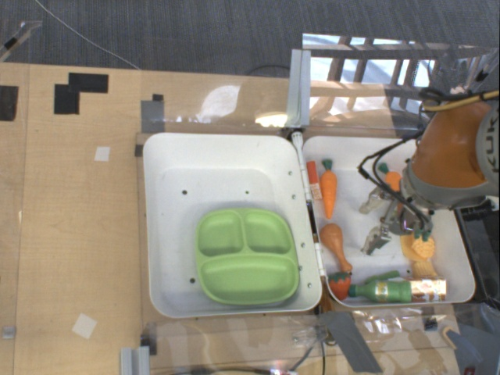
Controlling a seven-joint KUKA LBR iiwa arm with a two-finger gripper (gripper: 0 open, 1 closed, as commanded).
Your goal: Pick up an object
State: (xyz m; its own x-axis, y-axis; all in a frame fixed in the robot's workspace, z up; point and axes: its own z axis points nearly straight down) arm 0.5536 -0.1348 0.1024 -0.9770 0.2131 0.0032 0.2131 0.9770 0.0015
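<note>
Dark grey carpet is showing beyond the far edge of the wooden tabletop (70,233), which is carrying two white bins side by side. We are finding the left bin (226,158) holding a green divided plate (247,256) toward its near side. We are seeing the arm (453,151) reaching into the right bin (355,151) from the right, its end effector (377,223) hanging over the middle of that bin with both fingers spread apart and nothing between them. Along the near wall of the right bin a green bottle (397,290) is lying on its side. A carrot (329,193) is lying near the left wall, and a drumstick (336,246) is lying below it, both to the left of the end effector and apart from it. A yellow piece (419,248) is sitting just to its right.
</note>
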